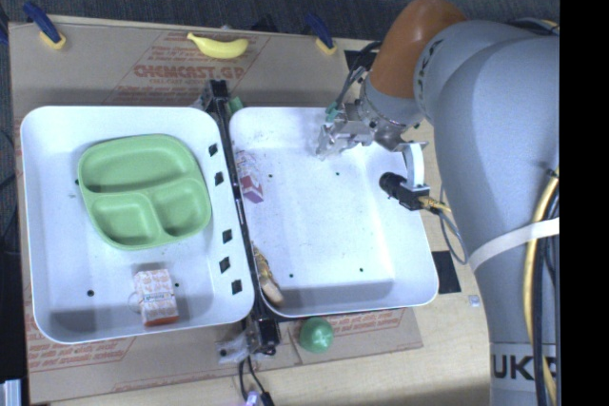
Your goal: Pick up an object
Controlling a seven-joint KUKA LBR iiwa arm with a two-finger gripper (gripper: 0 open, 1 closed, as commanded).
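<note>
My gripper [330, 142] hangs low over the far part of the right bin [324, 233], near its back wall, with nothing visible under it. A small red and white packet [249, 176] leans against that bin's left wall, well to the gripper's left. A tan object [267, 285] lies in the bin's near left corner. In the left bin [38, 233] sit a green divided tray [143, 190] and a small wrapped snack [155, 296].
The grey arm fills the right side and overhangs the right bin's right rim. A yellow banana [219, 44] lies on the cardboard behind the bins. A green ball [316, 334] rests in front of the right bin. Blue clamps [44, 24] hold the board's back edge.
</note>
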